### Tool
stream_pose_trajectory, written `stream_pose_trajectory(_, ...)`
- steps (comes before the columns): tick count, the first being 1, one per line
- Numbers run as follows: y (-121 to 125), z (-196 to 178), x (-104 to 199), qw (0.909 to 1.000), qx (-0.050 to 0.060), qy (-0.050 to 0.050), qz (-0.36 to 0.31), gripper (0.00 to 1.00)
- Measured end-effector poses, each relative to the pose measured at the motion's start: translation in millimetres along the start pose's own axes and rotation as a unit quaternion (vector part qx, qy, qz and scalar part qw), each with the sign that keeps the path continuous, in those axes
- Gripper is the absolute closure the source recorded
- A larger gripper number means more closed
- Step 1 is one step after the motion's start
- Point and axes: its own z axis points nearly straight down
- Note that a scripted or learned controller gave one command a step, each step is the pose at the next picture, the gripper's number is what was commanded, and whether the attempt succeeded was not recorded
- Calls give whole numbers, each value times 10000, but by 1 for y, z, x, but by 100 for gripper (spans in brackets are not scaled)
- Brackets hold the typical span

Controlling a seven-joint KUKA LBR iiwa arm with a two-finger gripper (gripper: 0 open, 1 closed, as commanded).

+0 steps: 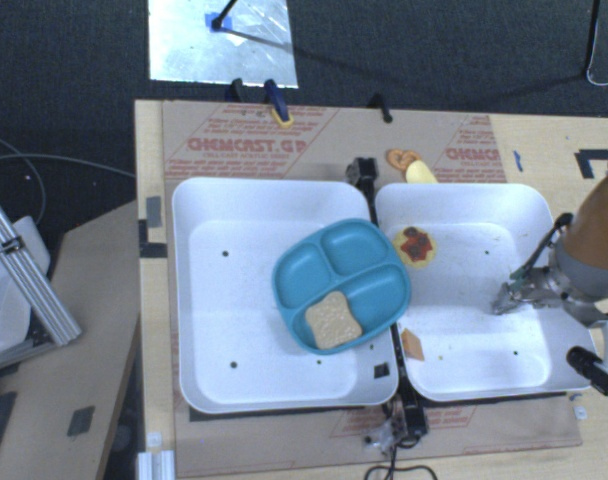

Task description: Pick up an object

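The gripper point(506, 300) hangs low over the right bin point(504, 213), near that bin's right wall, at the end of the grey arm point(594, 258) that comes in from the right edge of the camera view; its dark tip is too small and blurred to tell how it is set, and nothing can be seen caught in it. It points toward the bare white floor of the bin, well apart from the nearest object. That object is a small round pizza-like toy point(415, 246), yellow with red and dark spots, lying flat in the upper left part of the right bin, just beside the rim of the blue divided plate point(359, 258). The plate lies mostly in the left bin point(214, 298), tilted, and its right edge crosses the ridge between the two bins. A slice of toast point(332, 321) lies in the plate's lower compartment. A small orange-brown piece point(413, 345) lies in the lower left corner of the right bin, close under the plate's edge. Outside the bins, on the cardboard bench top point(244, 143) just behind the right bin, lie a pretzel-shaped toy point(401, 158) and a pale yellow object point(421, 173), touching or nearly touching each other.
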Motion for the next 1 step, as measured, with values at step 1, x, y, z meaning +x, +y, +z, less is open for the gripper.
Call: stream_pose_trajectory(1, -2, 0, 28, 10000, 15, -20, -7, 100)
